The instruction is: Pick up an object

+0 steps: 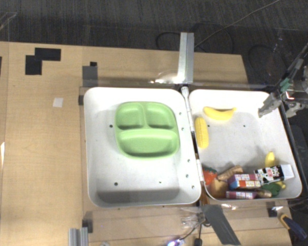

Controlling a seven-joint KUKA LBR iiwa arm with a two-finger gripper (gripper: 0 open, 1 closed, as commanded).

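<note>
Approach step: your gripper [271, 105] hangs at right bin's [246, 132] far right corner; can't tell its grip state. Banana [219, 114] lies near far wall. Next: get above it, descend.

A pale wooden bench [36, 152] against a dark carpeted floor [118, 9].

The floor runs across the far side in dark grey ribbed carpet, with thin black cables [236, 22] curving over it at the far right. The bench top is light tan wood and carries black rectangular marks [42, 59] at its far left and a small pale square patch [58, 102] nearer in. An upright metal post [187, 58] stands at the far middle. Metal brackets [78, 236] show at the near edge. The lighting is soft and even.
</note>
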